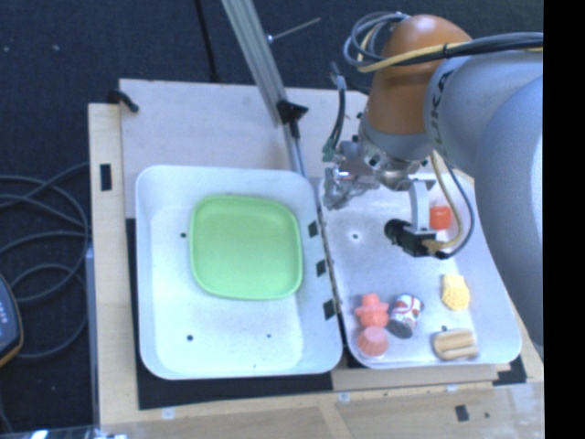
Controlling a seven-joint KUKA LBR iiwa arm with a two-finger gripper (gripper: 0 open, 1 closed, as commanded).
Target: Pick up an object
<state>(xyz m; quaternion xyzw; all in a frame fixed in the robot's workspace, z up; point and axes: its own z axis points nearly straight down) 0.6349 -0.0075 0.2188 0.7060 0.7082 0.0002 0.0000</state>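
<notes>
Nearest, 5 small toys sit in the right bin (pixel 484 337): tan bun (pixel 454 344), pink cup (pixel 372 340), red figure (pixel 370 309), ball (pixel 406 308), yellow piece (pixel 455 292). All look light and rigid (ball may roll); pinch across the bun's short side. Gripper (pixel 343 186) hovers at the bin's far-left corner; state unclear.

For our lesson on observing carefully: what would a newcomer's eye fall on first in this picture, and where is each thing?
The green plate stands out first, lying flat in the left bin. Next comes the grey arm with its orange band, reaching in from the right, with its gripper over the far left corner of the right bin. Small toy-like items cluster at that bin's near edge, among them a red piece and a yellow one.
</notes>
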